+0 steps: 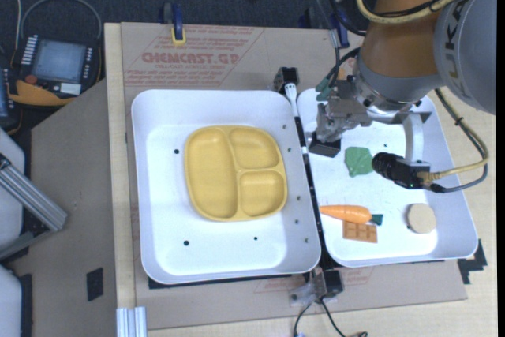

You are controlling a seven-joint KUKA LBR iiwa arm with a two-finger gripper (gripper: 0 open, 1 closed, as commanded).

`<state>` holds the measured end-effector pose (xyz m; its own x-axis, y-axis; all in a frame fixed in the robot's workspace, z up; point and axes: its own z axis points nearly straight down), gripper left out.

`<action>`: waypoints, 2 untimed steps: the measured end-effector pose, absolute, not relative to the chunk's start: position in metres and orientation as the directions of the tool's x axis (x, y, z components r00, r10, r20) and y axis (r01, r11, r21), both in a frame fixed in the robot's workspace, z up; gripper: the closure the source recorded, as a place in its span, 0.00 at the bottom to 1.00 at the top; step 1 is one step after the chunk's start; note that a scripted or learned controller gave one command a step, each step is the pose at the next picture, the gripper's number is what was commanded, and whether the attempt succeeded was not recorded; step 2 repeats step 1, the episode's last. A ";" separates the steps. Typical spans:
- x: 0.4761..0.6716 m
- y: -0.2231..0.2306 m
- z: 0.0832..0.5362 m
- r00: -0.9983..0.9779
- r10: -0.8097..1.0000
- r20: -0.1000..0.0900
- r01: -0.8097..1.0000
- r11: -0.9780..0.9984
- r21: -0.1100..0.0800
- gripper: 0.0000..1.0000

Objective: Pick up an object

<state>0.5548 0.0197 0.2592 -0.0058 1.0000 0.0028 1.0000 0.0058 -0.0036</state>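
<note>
Right bin: carrot, waffle, green piece.

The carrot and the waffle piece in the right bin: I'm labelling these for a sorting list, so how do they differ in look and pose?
The carrot is long, rounded and bright orange with a small dark green stub at its right end; the waffle piece is flat, roughly rectangular and brownish orange with a grid pattern. The carrot lies lengthwise across the bin, above the waffle piece in the camera view. Both rest on the right bin floor, close together, near its front left corner.
</note>
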 end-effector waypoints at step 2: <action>0.536 0.068 0.237 -0.005 1.000 0.002 1.000 0.005 -0.006 1.00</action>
